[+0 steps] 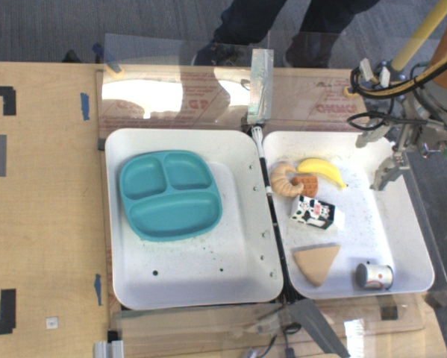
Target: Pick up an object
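Banana [322, 171], croissant [284, 177], can [374, 275] in right bin [402, 222]; teal tray [170, 194] in left bin [238, 267]

Grey metal end effector [387, 171] trails looped black and yellow cables, below what seems a yellow link.

Camera: one fixed view, set above the counter [44, 200].
Facing: downward at a slant, toward the far edge.
Nearness: moderately far; the left bin [238, 222] and the right bin [402, 237] both fit whole in frame.
Edges: floor beyond the counter at top; the arm [402, 88] enters from the right.
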Tool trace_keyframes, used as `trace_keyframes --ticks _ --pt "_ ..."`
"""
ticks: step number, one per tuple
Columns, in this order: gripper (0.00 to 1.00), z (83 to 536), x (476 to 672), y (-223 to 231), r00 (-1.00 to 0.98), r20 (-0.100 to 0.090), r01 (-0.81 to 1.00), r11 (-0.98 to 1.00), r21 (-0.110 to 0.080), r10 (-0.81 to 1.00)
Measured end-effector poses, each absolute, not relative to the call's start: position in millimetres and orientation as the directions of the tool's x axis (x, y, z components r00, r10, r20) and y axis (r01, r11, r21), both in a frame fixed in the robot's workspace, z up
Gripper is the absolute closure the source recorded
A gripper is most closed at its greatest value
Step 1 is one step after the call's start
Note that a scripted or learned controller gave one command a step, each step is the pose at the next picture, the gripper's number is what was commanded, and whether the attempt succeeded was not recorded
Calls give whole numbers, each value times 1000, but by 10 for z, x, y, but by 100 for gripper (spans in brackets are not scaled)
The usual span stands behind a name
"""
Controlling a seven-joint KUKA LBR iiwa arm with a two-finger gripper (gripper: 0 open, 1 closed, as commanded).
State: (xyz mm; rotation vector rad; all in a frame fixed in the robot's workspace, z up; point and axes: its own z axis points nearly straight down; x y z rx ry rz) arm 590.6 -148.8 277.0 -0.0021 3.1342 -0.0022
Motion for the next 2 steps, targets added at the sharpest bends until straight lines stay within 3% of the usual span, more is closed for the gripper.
trace_keyframes --ticks 1,2 --pt "0 1744 6537 -1462 -970 -1 243 970 0 243" --pt "0 894 6235 -2260 -962 -11 272 962 -1 272"
